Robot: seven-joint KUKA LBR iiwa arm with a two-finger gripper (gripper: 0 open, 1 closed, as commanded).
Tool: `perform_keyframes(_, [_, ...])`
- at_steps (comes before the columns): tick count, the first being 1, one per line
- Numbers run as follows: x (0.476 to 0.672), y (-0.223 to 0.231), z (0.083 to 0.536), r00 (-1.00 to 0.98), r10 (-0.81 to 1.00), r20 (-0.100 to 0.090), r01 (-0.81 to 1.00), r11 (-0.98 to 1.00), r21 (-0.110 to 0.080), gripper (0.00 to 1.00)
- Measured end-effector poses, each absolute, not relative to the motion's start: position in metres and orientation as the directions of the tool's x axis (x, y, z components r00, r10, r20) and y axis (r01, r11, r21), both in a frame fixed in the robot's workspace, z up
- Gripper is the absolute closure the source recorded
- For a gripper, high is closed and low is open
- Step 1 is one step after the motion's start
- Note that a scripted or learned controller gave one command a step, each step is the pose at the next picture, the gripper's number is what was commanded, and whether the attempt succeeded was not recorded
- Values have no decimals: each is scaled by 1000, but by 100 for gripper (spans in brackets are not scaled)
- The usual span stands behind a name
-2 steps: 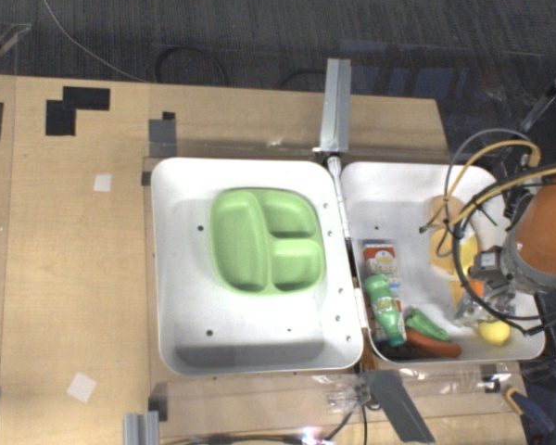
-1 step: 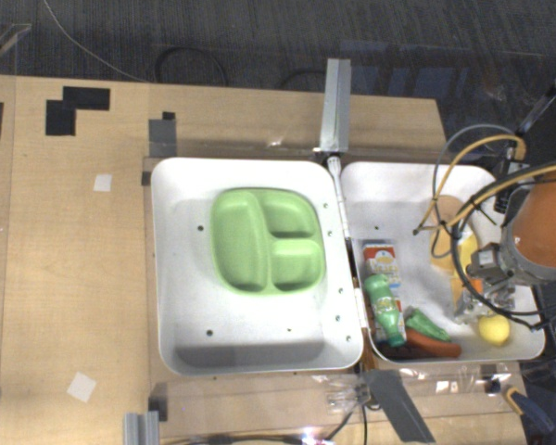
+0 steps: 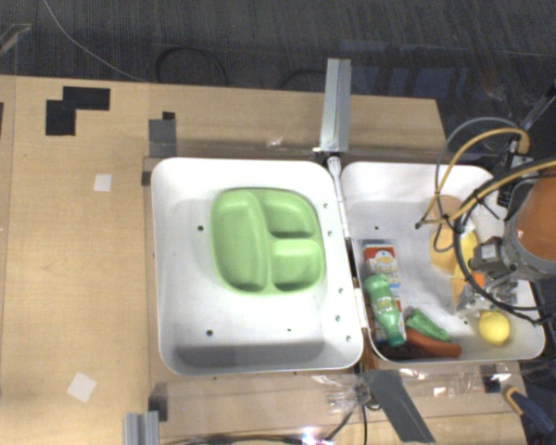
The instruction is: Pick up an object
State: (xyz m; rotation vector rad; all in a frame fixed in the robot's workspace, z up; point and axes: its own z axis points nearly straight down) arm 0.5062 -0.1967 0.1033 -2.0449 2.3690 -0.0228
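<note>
gripper (image 3: pixel 486 290), finger state impossible to tell, hangs near right bin's (image 3: pixel 389 188) front-right corner above lemon (image 3: pixel 494 328).

The table (image 3: pixel 65 276) is pale tan wood with black squares near its far left. Both bins (image 3: pixel 181 341) are white. The divided tray (image 3: pixel 264 239) is light green. A yellow lemon (image 3: pixel 494 327), a green bottle (image 3: pixel 385 306) and an orange-red carrot (image 3: pixel 433 345) lie in the right bin (image 3: pixel 389 193).
</note>
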Motion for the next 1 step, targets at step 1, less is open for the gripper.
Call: perform_keyframes(1, [602, -196, 215, -59, -998, 0, -998, 59, -17, 100])
